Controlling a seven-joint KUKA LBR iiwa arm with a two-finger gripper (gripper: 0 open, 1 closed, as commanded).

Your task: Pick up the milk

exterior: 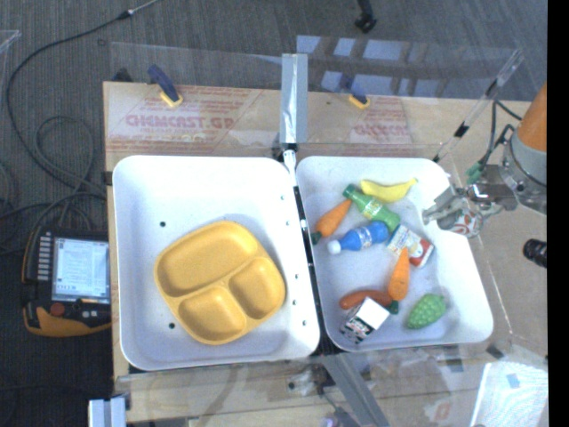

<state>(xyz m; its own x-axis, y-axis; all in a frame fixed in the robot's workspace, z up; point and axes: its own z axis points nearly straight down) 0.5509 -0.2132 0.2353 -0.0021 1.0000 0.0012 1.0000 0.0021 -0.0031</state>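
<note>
Gripper [458, 210] poised over the right bin's [480, 327] right rim, near the upper corner, on a grey arm [524, 181] cut off by the frame edge. Jaws blurred against a red-and-white patch: wide or narrow, impossible to tell.

Milk carton [411, 244], small, white with a red side, lying right of centre in that bin, just left of the gripper, close to the blue bottle [363, 237] and touching a carrot [399, 278] below. Label print too small to read. Little open room around it, with a green bottle [372, 205] and a banana [388, 188] just above, and bare floor only toward the right wall.

Nearer the front rim, a white box with dark print [364, 318], illegible, and a green lumpy fruit [425, 310].

Left bin [133, 194] roomy around a yellow compartment tray [220, 281].

Behind both bins, on the brown surface [222, 96], red lettering reading "CHEMCAST GP" [178, 121]; a second stamp at right too faint to read.
</note>
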